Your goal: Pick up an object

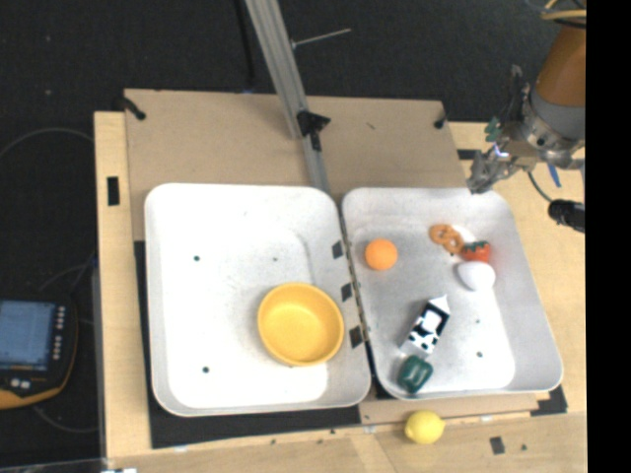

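pincer (481, 177) over right bin (513, 264) far rim | grip state: cannot tell | orange ball (382, 254), yellow bowl (300, 323) apart

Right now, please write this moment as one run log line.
gripper: above right bin far edge, nothing held | nearest: pretzel | yellow bowl: left bin

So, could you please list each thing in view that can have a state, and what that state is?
yellow bowl: upright, in the left bin, nothing inside.
black and white carton: lying on its side in the right bin.
orange ball: resting in the right bin.
lemon: on the bench, outside both bins.
gripper: above the right bin's far corner, holding nothing.
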